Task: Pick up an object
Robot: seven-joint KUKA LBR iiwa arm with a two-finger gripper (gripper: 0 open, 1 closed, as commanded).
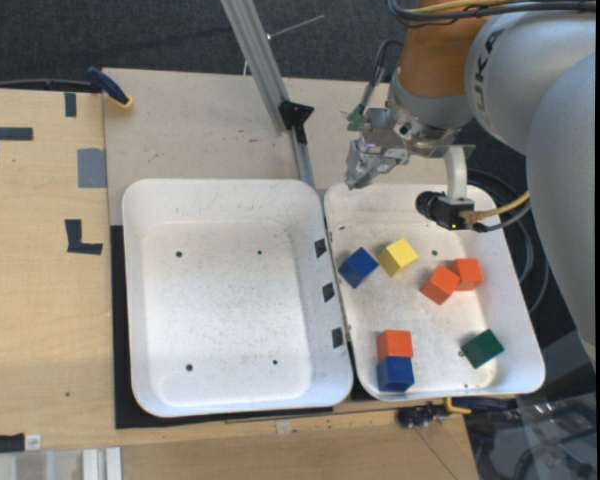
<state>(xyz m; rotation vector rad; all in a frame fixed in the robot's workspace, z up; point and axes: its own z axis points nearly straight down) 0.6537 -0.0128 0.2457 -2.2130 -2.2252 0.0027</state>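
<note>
The arm [520, 58], grey with its orange band, comes in from the right and holds the gripper [363, 171] above the far-left corner of the right bin [515, 363], which serves here as the landmark. Nothing sits between the fingers, and whether the jaws stand wide or narrow cannot be told, since they show as one small dark shape against the rim. The step in hand looks like the approach: no object has been lifted yet, and the gripper is apart from every block. The left bin [145, 268] lies touching the right bin's left wall, both resting on a pale wooden bench [40, 268] with a dark mat under them. Inside the right bin the blocks are spread out: a green block [483, 348] near its front-right corner, an orange block [394, 344] stacked against a blue block [395, 373] at its front-left, two orange blocks [452, 279] touching each other toward its right side, and a blue block [357, 266] just beside a yellow block [399, 256] in its left middle. The last pair is nearest the gripper, so the next move probably calls for travelling toward the front of the bin, descending over one block, and keeping clear of its neighbour. A slanted metal post [265, 63] rises beyond the bin's far-left corner.
</note>
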